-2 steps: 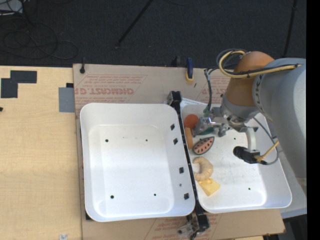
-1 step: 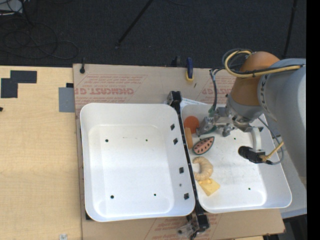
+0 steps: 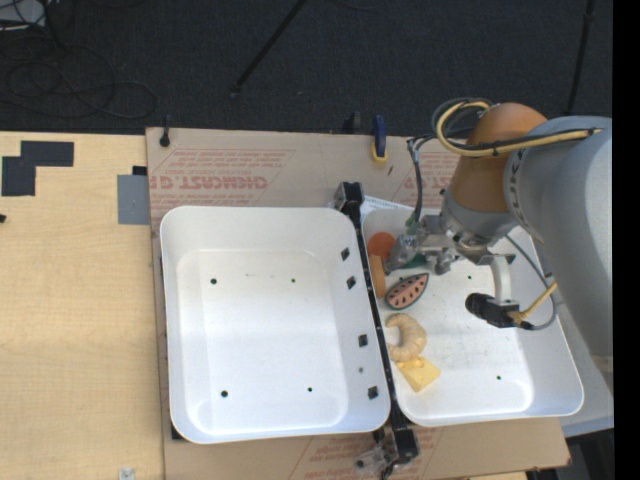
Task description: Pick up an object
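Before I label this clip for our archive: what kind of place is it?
Probably a robotics lab: a bench with two white bins, an industrial arm reaching in, and loose cables on dark carpet.

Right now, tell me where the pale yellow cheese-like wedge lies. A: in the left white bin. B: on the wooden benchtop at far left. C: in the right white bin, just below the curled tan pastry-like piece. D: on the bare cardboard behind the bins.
C: the pale yellow cheese-like wedge sits in the right white bin, directly under the curled tan pastry-like piece, near the divider.

Even overhead light, soft shadows, perhaps slightly grainy
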`<state>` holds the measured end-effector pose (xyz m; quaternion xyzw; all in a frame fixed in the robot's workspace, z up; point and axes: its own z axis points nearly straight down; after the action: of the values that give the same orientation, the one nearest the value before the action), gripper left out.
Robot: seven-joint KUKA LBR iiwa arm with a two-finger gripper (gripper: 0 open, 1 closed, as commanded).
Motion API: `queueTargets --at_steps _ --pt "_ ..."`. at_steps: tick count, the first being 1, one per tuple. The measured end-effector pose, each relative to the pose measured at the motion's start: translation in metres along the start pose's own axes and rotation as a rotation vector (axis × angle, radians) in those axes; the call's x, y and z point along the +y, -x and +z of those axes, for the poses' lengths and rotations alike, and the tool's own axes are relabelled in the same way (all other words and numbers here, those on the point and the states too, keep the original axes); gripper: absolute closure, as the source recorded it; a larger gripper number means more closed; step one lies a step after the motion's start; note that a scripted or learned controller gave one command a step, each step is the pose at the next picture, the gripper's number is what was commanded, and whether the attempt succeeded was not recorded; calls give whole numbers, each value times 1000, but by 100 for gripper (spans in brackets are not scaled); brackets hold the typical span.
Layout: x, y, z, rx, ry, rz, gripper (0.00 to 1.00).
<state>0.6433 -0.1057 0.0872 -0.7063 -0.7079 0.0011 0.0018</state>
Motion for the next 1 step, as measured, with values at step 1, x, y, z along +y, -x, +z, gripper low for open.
queueTargets --at_steps 1 --pt "0 -14 -2 -11 3 4 0"
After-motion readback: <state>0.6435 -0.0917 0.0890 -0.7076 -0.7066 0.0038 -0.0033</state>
